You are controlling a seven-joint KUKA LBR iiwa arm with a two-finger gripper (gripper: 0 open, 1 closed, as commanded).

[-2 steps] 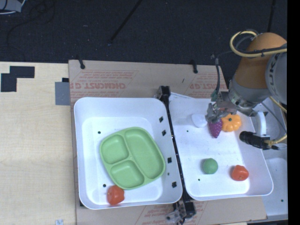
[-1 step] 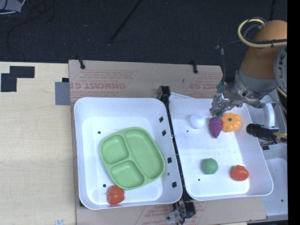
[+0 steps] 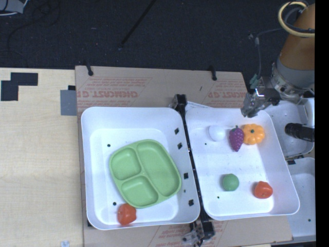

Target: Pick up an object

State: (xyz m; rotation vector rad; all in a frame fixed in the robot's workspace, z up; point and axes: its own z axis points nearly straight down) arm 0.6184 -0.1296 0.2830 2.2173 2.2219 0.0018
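Objects for picking, right bin (image 3: 288, 187): orange pumpkin (image 3: 253, 134) touching purple grapes (image 3: 236, 138), red tomato (image 3: 262, 189), green ball (image 3: 230, 182), white egg (image 3: 217, 133); gripper (image 3: 253, 106) above far rim, closure cannot be told; risk: crowded pumpkin-grapes pair deflecting a grasp.

- A sheet of brown cardboard (image 3: 154, 86) with red lettering (it reads upside down from this view) lies under both bins.
- The left white bin (image 3: 100, 130) and the right white bin (image 3: 216, 197) sit side by side, their inner rims touching.
- A black clip (image 3: 180, 102) sits at the far end of that shared seam; another dark fitting (image 3: 201, 230), possibly a clip too, sits at the near end.
- The pale wooden bench (image 3: 36, 163) extends to the left.
- On it are a black stepped mark (image 3: 18, 85) and a grey square (image 3: 67, 102) beside the cardboard's edge.
- Dark cloth (image 3: 154, 24) covers the background, with cables (image 3: 15, 1) at its top left.
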